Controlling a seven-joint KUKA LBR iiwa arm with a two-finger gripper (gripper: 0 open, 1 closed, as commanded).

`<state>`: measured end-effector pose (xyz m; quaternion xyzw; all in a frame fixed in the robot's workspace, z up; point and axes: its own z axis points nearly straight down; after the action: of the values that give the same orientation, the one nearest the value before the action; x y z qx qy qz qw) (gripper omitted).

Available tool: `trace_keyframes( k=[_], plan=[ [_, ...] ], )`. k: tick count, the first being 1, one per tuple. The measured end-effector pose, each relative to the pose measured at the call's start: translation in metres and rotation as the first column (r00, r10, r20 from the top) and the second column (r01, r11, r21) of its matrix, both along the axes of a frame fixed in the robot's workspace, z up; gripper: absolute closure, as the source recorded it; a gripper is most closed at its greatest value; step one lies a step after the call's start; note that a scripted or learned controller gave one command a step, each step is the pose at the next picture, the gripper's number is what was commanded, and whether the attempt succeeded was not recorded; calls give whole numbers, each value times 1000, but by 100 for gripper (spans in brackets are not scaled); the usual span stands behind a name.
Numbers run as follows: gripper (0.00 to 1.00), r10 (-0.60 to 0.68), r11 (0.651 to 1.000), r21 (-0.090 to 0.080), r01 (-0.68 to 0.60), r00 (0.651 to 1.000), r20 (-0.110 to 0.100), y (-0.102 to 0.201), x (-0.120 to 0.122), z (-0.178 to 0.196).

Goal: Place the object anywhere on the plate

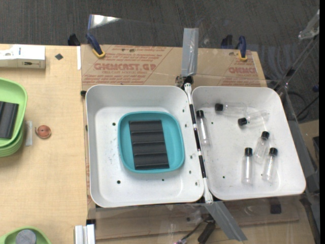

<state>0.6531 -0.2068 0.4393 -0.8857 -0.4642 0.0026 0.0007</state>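
Note:
A teal plate [125, 134] lies in the left white bin [101, 177], with a black ribbed insert [148, 144] on its middle. In the right white bin [284, 187] lie several clear vials with black caps. One vial [201, 126] rests along the bin's left wall. Two more vials [247, 165] [269, 163] lie side by side toward the lower right, and others [250, 119] sit near the bin's top.
A green container [11, 118] sits at the left edge on the wooden bench. A small round orange piece [43, 131] lies beside it. Brown cardboard [142, 65] with clamps lies behind the bins. A white box [23, 56] rests at the top left.

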Motion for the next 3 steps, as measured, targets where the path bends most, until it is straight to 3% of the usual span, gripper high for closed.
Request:
trace_keyframes(
  k=[3],
  plan=[
    [0, 0, 1000, 0, 0, 1000, 0, 0, 0, 0]
  ],
)
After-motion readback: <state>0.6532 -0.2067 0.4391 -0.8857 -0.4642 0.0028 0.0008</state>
